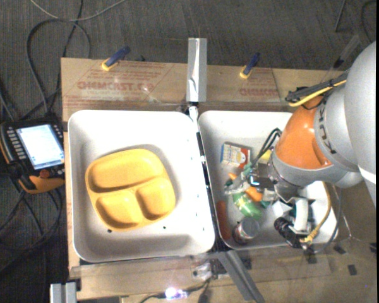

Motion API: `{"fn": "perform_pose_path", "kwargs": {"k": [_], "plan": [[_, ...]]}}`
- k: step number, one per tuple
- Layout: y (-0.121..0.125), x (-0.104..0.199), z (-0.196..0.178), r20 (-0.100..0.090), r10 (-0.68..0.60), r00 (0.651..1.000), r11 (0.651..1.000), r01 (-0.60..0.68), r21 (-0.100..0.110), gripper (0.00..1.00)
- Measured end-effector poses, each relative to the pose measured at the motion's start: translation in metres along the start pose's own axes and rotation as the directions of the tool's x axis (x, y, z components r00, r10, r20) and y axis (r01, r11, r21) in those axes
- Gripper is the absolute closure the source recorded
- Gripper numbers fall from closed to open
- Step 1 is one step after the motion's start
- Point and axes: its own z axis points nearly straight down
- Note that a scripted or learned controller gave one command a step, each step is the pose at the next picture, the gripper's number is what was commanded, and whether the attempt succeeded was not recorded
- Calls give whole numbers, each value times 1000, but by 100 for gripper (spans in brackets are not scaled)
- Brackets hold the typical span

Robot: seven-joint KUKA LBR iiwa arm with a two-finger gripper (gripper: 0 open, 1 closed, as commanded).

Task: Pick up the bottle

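You have two bins side by side on the worktop [132, 81]. The left bin [76, 169] holds a tray [131, 187]. In the right bin [240, 128], a carton [235, 154] lies behind the bottle [245, 201], a can [245, 230] in front.

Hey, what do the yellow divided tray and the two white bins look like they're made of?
The yellow divided tray looks like moulded plastic with a smooth, slightly matte finish: uniform colour, rounded compartment edges. The left white bin and the right white bin also look like plastic, thin and formed, with soft rounded corners and a faint sheen; coated metal cannot be ruled out.
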Motion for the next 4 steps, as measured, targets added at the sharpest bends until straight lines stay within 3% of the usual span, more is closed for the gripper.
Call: {"fn": "perform_pose_path", "kwargs": {"k": [1, 2, 3, 4], "plan": [[-10, -10, 11, -7, 248, 969, 969, -248, -17, 0], [-11, -16, -2, 0, 256, 967, 967, -256, -19, 100], [-19, -36, -11, 2, 200, 980, 980, -200, 24, 100], [-24, 6, -78, 3, 191, 982, 981, -191, 24, 100]]}}
